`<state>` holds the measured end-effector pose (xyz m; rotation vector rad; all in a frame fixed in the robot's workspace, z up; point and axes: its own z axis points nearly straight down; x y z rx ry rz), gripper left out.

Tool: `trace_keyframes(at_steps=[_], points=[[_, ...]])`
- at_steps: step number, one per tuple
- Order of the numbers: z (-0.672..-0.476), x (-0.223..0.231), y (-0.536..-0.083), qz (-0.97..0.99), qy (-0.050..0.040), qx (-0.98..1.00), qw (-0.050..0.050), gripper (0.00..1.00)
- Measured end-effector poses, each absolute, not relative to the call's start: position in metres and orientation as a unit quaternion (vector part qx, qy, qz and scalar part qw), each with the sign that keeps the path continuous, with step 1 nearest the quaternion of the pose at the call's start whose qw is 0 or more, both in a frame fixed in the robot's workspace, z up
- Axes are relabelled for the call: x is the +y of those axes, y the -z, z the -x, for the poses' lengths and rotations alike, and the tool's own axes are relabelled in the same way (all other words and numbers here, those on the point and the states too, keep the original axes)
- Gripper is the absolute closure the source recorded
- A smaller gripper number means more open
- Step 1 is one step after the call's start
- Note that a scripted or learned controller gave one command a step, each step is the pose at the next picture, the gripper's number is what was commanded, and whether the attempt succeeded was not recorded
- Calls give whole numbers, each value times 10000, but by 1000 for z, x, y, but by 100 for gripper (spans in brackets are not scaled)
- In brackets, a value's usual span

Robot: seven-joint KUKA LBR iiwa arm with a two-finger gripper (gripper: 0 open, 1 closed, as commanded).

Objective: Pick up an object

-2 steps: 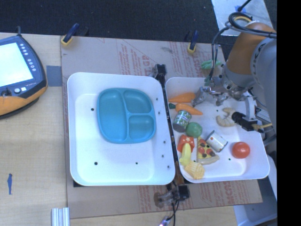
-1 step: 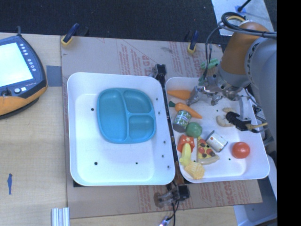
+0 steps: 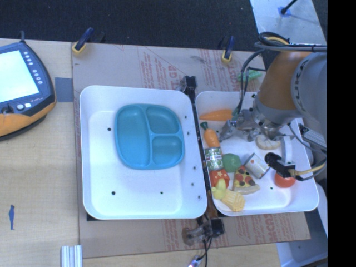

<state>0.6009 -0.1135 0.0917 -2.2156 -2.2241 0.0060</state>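
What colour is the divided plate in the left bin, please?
Light blue divided plastic plate; clearest in the camera view.

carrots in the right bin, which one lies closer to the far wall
The plain orange carrot lying crosswise along the far wall; the other orange carrot sits nearer the viewer, beside the divider.

Red print runs in diagonal lines across the brown cardboard sheet (image 3: 167,65) that lies under both bins on the worktop, but the letters are too small and faint to read. The small bottle (image 3: 213,158) by the left wall of the right bin (image 3: 278,204) wears a label whose print is also too blurred to make out. The pendant screen (image 3: 15,78) at the worktop's left edge glows blank white.
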Motion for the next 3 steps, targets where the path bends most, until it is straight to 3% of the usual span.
trace_keyframes(at_steps=[1, 2, 3], points=[[-655, -143, -91, 7052, -24, -7090, 24, 0], [-656, -104, -92, 7050, -19, -7092, 20, 0], [-655, -105, -102, 7044, -39, -7098, 41, 100]])
